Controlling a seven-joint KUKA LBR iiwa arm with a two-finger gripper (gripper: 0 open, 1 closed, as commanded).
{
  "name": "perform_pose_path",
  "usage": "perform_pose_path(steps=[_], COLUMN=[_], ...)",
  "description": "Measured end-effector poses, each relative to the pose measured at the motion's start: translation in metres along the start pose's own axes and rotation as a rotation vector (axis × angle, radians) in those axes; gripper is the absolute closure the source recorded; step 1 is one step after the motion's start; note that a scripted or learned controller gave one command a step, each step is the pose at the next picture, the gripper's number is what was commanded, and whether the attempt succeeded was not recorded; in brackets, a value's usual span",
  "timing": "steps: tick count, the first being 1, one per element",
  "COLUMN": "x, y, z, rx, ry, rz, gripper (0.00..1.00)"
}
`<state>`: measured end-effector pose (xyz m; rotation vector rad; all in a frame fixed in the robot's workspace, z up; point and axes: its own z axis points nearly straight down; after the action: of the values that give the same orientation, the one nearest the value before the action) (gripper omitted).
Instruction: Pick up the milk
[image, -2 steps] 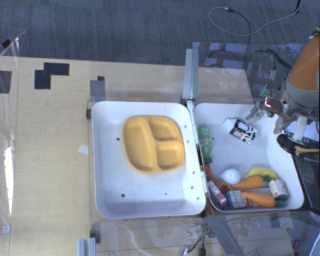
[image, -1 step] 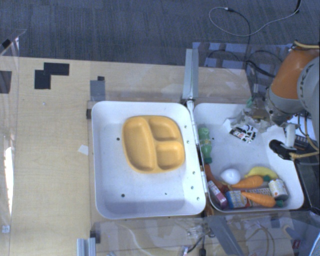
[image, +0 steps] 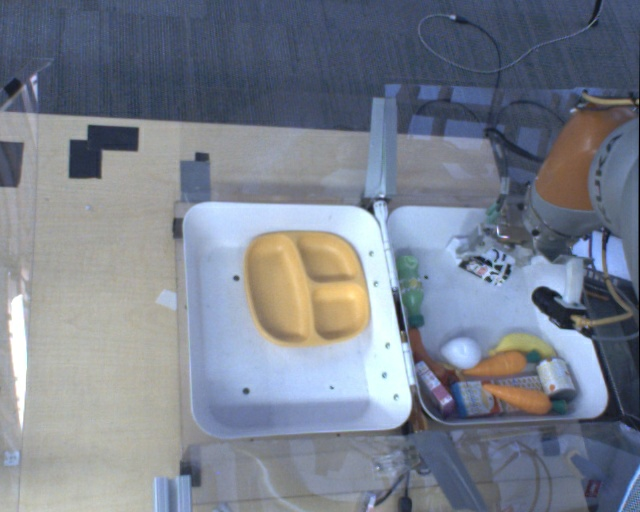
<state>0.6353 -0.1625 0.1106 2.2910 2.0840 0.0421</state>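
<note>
Presently, my gripper (image: 503, 232) sits low over the far right of the right bin (image: 450, 300), touching or just above a small white carton with black print (image: 486, 267), which I take to be the milk. It lies apart from the clutter along the near wall, the carrot (image: 505, 365) included. Grip state: I cannot tell whether the hand is open or closed, nor that it holds anything. Recommendation: centre squarely over the carton, close across its narrow sides, then lift straight up.
</note>
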Motion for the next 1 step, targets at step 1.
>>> perform_pose_path(steps=[1], x=[0.0068], y=[0.0014], z=[0.0], rx=[-0.002], ry=[-0.004], rz=[-0.115], gripper=[0.0])
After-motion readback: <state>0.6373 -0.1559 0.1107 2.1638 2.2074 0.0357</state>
